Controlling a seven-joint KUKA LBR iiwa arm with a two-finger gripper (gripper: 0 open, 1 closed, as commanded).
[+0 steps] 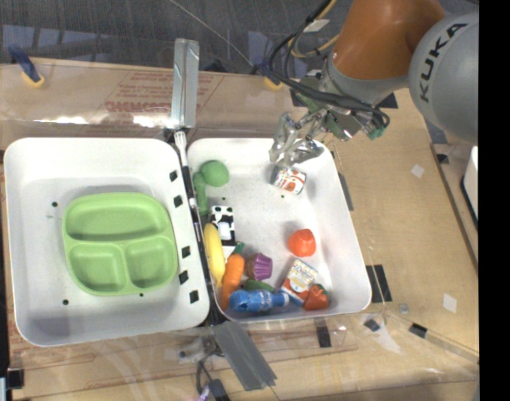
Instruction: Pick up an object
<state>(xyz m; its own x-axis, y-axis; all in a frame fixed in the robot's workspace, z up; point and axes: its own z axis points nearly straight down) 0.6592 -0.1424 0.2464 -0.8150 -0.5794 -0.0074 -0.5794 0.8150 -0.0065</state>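
Metal fingers of the hand (294, 159) hang over the far part of the right bin (342, 224), and a small white-and-red carton (290, 180) sits right at their tips, touching or nearly so. Whether the fingers actually clamp the carton cannot be told from this angle, nor whether it is lifted off the bin floor.

Nearer the camera from the hand lies an orange ball (302, 242), well apart from it. Beyond that, toward the bin's near wall, lie a second small carton (299, 277), a blue bottle (256, 300) and a purple toy (258, 266). To the left of the hand, along the dividing wall, sit a green toy vegetable (209, 176), a black-and-white block (224, 221), a banana (213, 251) and a carrot (231, 275). Farther left, the left bin (37, 182) holds a green sectioned plate (119, 242). Both bins rest on the surface (405, 249).
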